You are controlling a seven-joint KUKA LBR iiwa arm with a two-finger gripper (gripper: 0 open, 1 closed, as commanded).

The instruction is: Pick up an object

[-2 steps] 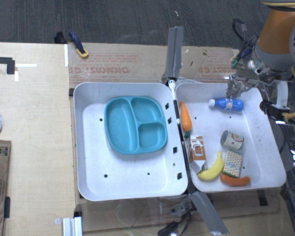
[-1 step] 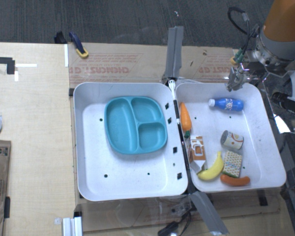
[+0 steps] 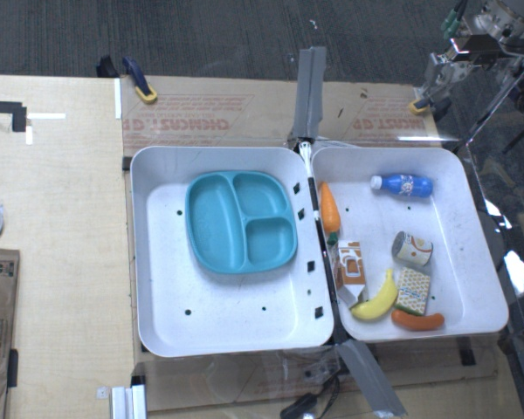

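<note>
Two shallow white bins sit side by side on the tabletop (image 3: 52,190). The left bin (image 3: 157,321) holds a teal divided plate (image 3: 241,222) with three compartments, lying flat a little above the bin's middle.

The right bin (image 3: 472,260) carries all the small things. A blue and white bottle (image 3: 403,184) lies on its side near the far wall. An orange carrot (image 3: 329,208) lies along the left wall, just beside the divider between the bins. Below it an orange and white carton (image 3: 349,267) lies flat against the same wall; its print is too small to read. A yellow banana (image 3: 377,298) curves below the carton, its lower tip touching the carton's corner. A small can (image 3: 412,249) lies tipped over, its label unreadable. Just below it sits a patterned packet (image 3: 412,290), touching the banana's upper end. A red sausage (image 3: 417,321) lies along the near wall, its upper edge tucked under the packet.

The arm enters at the top right corner, well apart from the bins and above the dark floor beyond the tabletop. Most of it is cut off by the frame edge. The tool (image 3: 454,55) hangs among cables and metal parts there, and whether it is spread or pressed together cannot be told at this size. Nothing is visible between its tips.
</note>
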